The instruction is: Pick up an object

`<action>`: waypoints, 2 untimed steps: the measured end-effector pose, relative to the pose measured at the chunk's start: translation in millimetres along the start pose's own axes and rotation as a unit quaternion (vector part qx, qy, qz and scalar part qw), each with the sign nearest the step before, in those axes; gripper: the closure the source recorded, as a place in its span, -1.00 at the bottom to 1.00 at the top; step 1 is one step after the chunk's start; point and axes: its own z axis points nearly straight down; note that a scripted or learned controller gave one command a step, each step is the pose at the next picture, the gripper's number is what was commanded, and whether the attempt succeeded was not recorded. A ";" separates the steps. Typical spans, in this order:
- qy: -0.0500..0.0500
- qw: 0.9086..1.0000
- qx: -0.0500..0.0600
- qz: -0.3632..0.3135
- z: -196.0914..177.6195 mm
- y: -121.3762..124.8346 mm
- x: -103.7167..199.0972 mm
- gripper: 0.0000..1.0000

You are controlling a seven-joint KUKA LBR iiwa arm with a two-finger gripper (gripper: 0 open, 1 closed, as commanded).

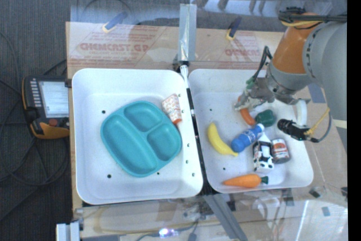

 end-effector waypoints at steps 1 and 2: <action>-0.002 1.000 -0.001 -0.006 -80.8 12.4 65.2 1.00; -0.002 0.999 0.000 0.051 10.4 42.3 54.0 1.00</action>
